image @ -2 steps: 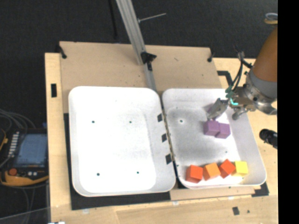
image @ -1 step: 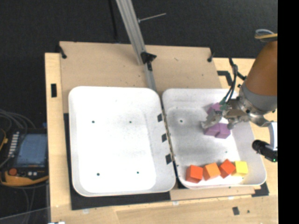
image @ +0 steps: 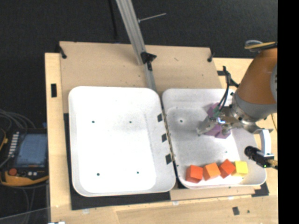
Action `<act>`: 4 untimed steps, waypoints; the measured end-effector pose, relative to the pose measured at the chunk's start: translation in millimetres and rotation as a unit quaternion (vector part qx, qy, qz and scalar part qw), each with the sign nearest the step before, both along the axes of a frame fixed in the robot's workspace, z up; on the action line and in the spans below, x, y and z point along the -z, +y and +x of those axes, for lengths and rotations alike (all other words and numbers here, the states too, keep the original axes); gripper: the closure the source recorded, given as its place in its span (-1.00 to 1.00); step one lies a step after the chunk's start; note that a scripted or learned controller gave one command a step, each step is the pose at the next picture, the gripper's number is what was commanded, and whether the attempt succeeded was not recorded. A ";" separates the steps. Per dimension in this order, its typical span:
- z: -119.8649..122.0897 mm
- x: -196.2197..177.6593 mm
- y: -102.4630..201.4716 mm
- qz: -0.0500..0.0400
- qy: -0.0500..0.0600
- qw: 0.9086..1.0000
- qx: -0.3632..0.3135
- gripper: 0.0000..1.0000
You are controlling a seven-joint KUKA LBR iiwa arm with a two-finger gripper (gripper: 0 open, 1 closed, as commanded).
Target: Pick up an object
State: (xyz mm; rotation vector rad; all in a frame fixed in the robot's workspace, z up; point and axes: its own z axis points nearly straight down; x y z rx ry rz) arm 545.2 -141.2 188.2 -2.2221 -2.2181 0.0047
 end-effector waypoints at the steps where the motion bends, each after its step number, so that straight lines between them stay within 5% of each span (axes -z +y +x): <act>1: -8.5 47.6 -6.1 0.000 0.001 1.000 0.000 -1.00; 2: -5.9 33.6 -7.1 -0.001 -0.004 1.000 0.003 1.00; 4: 4.3 -68.8 -15.1 -0.001 -0.006 1.000 -0.002 1.00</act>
